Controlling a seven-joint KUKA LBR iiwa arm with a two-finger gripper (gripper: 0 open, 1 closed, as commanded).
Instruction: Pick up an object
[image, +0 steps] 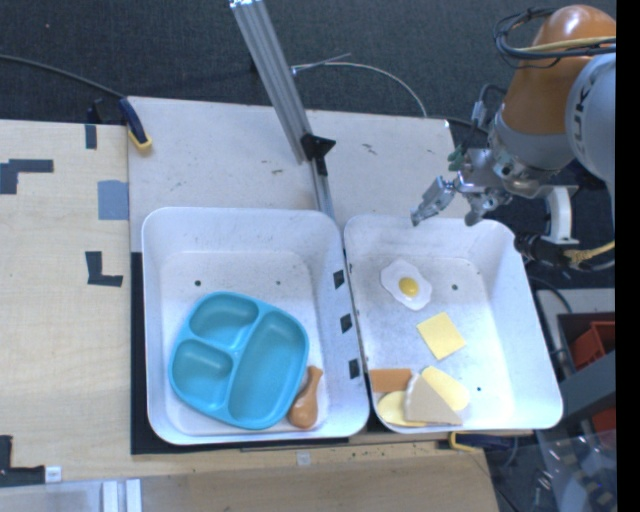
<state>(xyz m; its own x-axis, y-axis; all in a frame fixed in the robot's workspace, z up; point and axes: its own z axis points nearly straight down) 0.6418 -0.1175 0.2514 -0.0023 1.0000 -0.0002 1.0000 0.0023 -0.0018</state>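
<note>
Progress: by my read the pick has not begun; nothing is lifted and every item lies in a bin.
Hand: I see the hand over the far rim of the right bin, near its back edge, with nothing between its fingers. They look parted, one finger reaching left and one pointing down.
Nearest candidate: the egg lies flat in the right bin, a little in front of the hand and apart from it.
Other candidates, right bin: a yellow square mid-bin; at the near edge an orange block and a pale wedge resting on a yellow piece.
Left bin: the left bin holds a blue tray with a drumstick just beside its near right corner.
Done: I judge only the approach to the right bin.
Left: choose an item, descend, close on it, lift it clear. I would expect the flat pieces to be hard to grip.
</note>
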